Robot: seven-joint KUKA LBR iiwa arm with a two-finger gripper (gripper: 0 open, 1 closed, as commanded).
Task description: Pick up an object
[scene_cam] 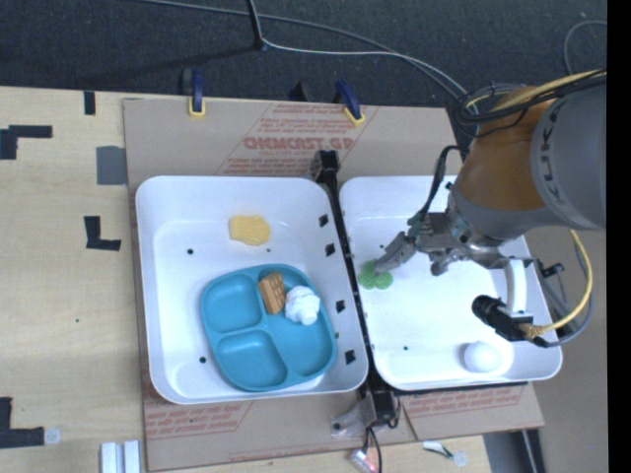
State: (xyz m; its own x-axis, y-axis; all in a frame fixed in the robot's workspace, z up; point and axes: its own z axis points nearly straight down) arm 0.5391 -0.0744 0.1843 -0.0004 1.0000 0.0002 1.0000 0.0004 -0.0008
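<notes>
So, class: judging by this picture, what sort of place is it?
Probably a robotics lab test bench: a KUKA arm reaches over two white bins, which sit on cardboard clamped to the bench, with cables trailing behind.

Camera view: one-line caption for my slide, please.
Gripper poised at a green object in the right bin; blue tray in the left bin.

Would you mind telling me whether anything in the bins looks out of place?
Mildly: a yellow piece lies on the left bin floor beside the blue tray, while the brown and white items sit in it. Nothing looks spilled or damaged.
</notes>
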